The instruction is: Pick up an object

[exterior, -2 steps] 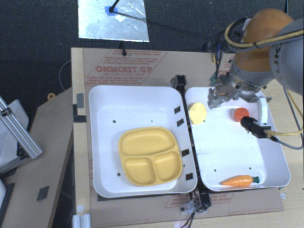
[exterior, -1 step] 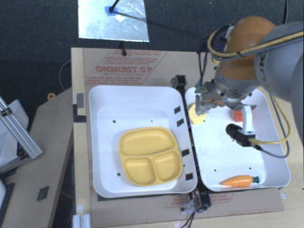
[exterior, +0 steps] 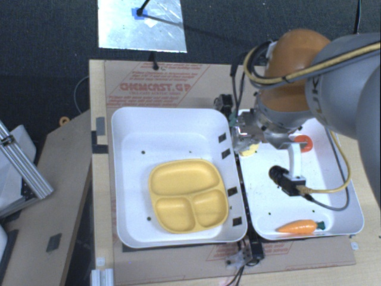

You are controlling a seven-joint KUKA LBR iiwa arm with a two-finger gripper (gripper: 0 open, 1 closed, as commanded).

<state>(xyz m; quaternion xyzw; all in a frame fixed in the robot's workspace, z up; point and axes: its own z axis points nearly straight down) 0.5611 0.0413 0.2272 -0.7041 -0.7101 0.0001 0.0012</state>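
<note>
Reaching over right bin, carrot toward the near edge

Gripper [exterior: 249, 137] sits low at the right bin's [exterior: 339, 177] far-left corner, over a small yellowish item [exterior: 248, 150]. Carrot [exterior: 297, 226] lies well apart along the near wall, long axis left-right, tip pointing left.

**Two bins, side by side on the counter**

The left bin [exterior: 172, 124] holds a three-compartment tray [exterior: 187, 194] near its front. The right bin [exterior: 345, 219] holds a carrot [exterior: 297, 226] at its front edge. The arm [exterior: 333, 76] reaches over the right bin's back, its end effector [exterior: 247, 137] beside the wall between the bins.
</note>
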